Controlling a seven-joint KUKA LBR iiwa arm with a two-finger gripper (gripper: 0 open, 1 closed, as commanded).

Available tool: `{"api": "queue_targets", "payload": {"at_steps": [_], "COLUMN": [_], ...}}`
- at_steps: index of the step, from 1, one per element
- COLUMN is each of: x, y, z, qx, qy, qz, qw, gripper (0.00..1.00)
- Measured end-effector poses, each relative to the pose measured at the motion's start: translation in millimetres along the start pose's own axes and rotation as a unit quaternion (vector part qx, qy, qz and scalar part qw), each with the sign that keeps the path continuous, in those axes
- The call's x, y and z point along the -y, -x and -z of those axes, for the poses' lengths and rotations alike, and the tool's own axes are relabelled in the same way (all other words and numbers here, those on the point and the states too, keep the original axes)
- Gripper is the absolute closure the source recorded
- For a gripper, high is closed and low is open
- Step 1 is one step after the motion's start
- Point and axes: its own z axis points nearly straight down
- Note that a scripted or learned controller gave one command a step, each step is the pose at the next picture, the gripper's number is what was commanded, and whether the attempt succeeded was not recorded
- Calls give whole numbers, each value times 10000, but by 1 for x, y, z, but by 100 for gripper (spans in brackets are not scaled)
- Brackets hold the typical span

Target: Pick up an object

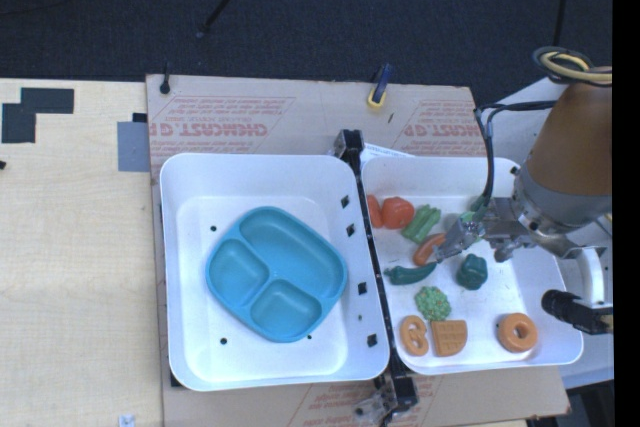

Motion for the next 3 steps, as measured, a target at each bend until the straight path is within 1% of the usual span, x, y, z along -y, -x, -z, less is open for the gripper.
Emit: {"api": "queue_targets", "payload": {"at_steps": [1, 2, 3], "x": [-2, 5, 10], "y": [0, -7, -12], "z": [7, -43, -106], "qx": [8, 4, 1], "qy": [63, 45, 35], "qz": [10, 14, 13], "qw": [10000, 10000, 10000], "gripper": [0, 0, 0]}}
